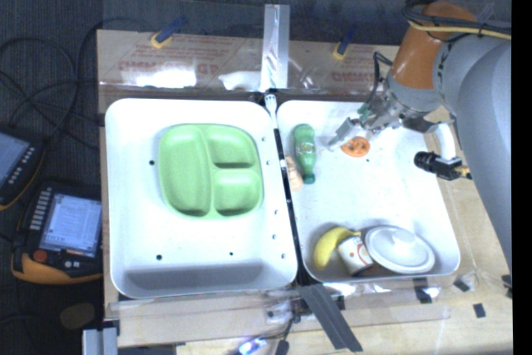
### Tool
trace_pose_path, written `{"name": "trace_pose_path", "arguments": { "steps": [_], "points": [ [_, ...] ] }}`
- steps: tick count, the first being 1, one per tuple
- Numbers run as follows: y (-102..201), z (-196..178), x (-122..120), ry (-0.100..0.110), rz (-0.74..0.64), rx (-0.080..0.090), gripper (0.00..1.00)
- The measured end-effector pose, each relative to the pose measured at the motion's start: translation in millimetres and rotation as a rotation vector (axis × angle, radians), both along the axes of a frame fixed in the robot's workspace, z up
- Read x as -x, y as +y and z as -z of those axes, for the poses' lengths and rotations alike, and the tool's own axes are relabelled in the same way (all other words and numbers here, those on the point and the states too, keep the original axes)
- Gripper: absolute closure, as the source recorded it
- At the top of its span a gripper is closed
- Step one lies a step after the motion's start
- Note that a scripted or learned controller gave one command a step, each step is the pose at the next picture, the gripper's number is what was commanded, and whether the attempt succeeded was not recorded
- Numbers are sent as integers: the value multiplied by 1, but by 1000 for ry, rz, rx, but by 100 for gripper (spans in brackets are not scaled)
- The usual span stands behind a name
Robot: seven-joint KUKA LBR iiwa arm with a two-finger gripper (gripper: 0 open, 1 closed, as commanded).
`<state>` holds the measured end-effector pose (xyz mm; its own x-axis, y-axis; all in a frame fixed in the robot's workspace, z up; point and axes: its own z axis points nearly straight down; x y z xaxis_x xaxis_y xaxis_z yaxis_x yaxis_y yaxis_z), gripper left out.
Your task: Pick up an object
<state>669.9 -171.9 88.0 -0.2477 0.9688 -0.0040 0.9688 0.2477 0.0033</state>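
While tool (356, 129) hangs spread open, orange disc (356, 147) just below, green bottle (304, 151) nearby

We find no legible text. The clear plastic sheet (179, 62) behind the bins bears faint reddish printing, too blurred to read. The small red-and-white labelled can (356, 253) and the lit handheld screen (71, 222) show markings we cannot make out.

In the right bin (432, 204), the bottle (304, 152) lies along its left wall, the banana (329, 245), can (356, 254) and bowl (401, 248) near its front; the divided plate (211, 169) lies left of it.
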Motion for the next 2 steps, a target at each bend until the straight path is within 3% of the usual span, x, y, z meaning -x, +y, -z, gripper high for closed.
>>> {"name": "trace_pose_path", "arguments": {
  "steps": [1,2],
  "points": [
    [0,-11,-2,-4,-2,3,100],
    [54,-142,50,3,-27,-3,100]
  ]
}}
